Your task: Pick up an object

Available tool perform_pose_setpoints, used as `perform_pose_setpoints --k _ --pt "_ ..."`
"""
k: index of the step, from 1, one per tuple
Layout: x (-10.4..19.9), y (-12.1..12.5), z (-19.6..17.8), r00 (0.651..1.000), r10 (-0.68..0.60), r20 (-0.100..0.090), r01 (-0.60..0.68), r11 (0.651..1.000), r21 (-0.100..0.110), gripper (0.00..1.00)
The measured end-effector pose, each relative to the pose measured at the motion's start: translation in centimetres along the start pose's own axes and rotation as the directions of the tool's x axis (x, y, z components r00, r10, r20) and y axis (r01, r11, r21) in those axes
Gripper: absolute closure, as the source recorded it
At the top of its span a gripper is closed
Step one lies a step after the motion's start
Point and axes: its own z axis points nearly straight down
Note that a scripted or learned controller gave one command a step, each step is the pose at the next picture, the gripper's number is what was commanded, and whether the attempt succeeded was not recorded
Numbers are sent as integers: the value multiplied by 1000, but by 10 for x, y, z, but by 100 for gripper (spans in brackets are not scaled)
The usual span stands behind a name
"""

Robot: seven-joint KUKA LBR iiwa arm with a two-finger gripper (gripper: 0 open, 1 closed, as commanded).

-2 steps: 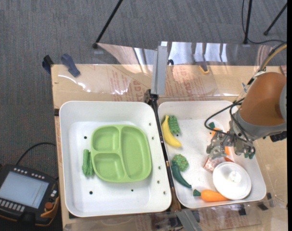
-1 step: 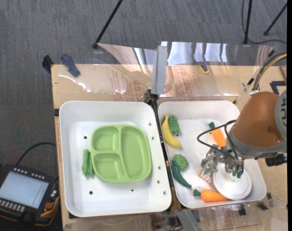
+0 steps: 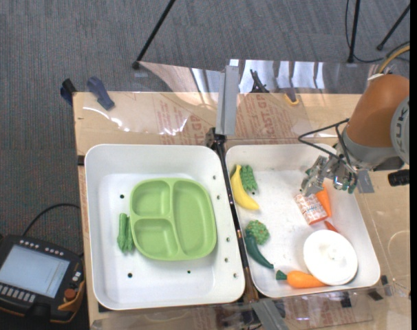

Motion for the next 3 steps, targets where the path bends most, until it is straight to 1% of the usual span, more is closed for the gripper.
perform_pose_setpoints --k 1,2,3 --pt "1 1 1 1000 -2 -3 2 1000 0 0" --pt "37 25 7 999 31 -18 -31 1000 2 0" --pt "92 -41 9 1000 -4 -24 4 1000 2 0"
